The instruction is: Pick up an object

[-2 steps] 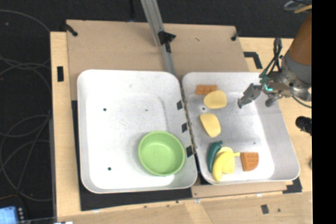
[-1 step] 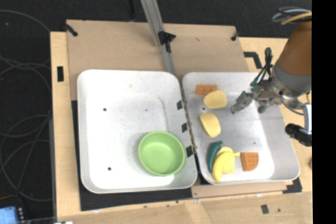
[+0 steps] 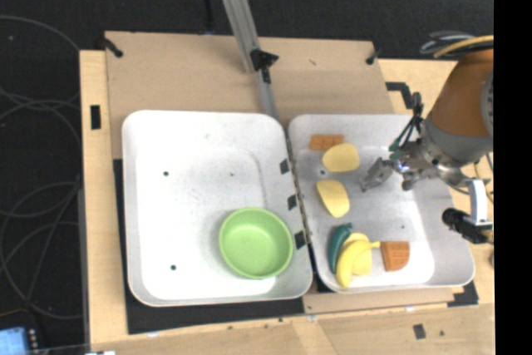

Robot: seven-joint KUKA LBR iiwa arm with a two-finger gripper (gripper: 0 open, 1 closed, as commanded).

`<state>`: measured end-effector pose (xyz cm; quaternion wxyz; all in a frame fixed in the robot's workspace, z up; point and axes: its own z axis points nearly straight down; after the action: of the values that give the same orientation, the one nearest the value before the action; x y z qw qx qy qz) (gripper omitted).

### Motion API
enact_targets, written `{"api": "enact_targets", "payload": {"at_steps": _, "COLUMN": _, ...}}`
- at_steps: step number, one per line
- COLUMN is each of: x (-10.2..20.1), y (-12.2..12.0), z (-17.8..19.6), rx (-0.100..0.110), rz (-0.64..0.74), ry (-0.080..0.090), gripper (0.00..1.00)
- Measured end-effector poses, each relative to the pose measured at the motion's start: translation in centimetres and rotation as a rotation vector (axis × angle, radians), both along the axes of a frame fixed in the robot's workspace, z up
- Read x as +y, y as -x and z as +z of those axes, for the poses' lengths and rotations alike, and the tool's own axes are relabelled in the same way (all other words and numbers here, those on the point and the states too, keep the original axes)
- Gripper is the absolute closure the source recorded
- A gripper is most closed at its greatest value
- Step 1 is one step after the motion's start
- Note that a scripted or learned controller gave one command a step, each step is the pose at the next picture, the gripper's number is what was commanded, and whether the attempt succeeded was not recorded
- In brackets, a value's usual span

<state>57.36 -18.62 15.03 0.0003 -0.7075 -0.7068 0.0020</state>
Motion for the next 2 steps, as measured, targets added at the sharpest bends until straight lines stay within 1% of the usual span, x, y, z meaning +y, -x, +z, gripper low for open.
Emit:
{"api": "enact_targets", "payload": {"at_steps": 1, "x": -0.1, "y": 0.0, "z": -5.1, "rx": -0.003, "rz": 0.0, "ry": 0.0, "gripper": 0.0}}
{"api": "enact_targets", "payload": {"at_steps": 2, "x": -0.2, "y": -0.1, "z": -3.8, "rx": -0.008, "rz": -0.003, "ry": 0.0, "gripper": 1.0}}
